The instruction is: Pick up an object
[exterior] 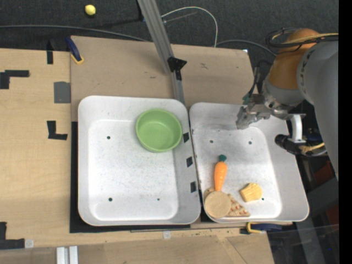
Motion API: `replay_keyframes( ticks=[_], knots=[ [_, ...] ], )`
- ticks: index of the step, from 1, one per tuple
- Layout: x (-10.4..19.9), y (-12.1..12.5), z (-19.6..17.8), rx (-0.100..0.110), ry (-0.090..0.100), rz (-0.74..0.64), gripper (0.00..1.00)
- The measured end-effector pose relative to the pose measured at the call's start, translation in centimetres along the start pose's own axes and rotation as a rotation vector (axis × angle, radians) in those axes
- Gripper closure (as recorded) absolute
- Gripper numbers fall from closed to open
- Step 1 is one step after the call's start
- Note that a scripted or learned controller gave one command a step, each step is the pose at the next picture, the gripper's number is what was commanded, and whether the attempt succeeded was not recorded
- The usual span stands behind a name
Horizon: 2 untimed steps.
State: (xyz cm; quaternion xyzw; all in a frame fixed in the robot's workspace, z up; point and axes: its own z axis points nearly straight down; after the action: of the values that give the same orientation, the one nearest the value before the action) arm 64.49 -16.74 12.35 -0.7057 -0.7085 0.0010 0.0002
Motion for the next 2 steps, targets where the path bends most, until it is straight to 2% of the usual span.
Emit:
replay_keyframes(
  ticks=[2],
  knots=[
    [0.1, -0.9, -9.4, -0.006, 0.000, 0.003, 1.00]
  ],
)
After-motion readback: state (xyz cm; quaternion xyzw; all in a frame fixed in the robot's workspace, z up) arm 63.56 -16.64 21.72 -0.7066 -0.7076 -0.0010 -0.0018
